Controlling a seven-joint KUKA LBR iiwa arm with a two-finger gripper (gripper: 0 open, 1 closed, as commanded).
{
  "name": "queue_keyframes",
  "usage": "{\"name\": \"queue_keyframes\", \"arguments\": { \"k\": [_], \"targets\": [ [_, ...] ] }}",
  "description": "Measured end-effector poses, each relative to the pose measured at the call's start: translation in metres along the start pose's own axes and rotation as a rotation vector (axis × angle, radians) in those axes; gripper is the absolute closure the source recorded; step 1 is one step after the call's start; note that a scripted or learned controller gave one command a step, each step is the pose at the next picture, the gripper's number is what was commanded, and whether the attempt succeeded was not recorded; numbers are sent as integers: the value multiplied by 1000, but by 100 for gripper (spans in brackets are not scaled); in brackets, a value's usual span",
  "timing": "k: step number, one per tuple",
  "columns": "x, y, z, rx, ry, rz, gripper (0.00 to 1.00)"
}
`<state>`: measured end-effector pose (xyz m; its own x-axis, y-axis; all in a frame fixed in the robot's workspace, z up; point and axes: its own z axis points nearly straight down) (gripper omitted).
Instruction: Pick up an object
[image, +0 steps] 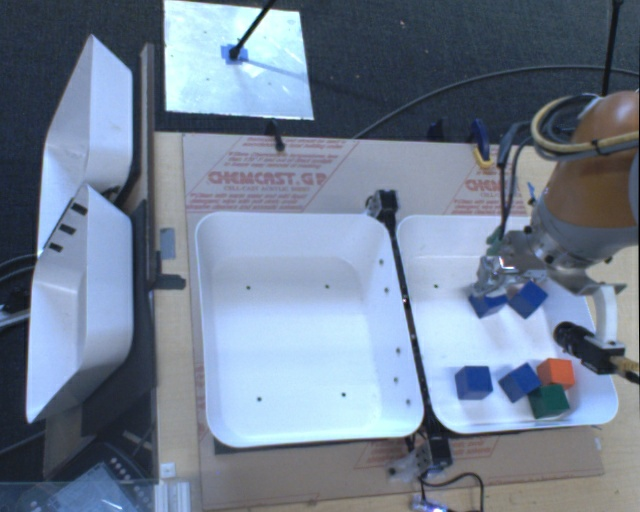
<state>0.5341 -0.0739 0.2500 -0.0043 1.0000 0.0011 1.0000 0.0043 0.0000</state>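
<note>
The gripper (497, 283) is reaching down into the right bin (440, 262), hanging just over two blue blocks (508, 299) lying near its middle; whether it is spread or pinching anything, I cannot tell. The blocks are looking small, light and rigid, with flat faces; gripping across opposite sides should suit best.

Red print on the protective sheet (290, 170) under the bins reads roughly "CHEMCAST GP", repeated at right but cut off; smaller lines illegible.
</note>
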Motion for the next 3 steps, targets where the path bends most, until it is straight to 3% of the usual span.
{"name": "queue_keyframes", "arguments": {
  "k": [2,3],
  "targets": [
    [111,9,15,0,0,-1,100],
    [160,2,7,-1,0,-1,100]
  ]
}}
